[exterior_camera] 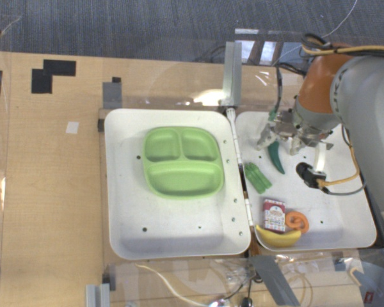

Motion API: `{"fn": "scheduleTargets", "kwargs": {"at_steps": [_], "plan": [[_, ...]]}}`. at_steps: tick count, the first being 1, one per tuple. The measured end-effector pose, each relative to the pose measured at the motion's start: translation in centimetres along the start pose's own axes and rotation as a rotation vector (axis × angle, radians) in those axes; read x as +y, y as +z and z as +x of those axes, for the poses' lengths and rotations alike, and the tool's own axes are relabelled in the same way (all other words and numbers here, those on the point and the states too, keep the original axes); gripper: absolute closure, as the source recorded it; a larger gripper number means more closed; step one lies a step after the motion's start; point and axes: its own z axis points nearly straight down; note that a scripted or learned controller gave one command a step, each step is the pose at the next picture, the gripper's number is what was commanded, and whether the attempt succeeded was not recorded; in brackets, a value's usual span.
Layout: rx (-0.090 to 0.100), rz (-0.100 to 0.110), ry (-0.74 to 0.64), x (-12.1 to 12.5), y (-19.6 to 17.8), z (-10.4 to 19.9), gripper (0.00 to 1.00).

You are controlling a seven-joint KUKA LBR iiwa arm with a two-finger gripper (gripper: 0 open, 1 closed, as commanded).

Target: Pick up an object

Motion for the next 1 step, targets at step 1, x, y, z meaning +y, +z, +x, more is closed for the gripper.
{"fn": "scheduleTargets", "kwargs": {"at_steps": [1], "plan": [[0.004, -0.008, -0.003, 0.27, -1.36, 0.27, 1.0]]}}
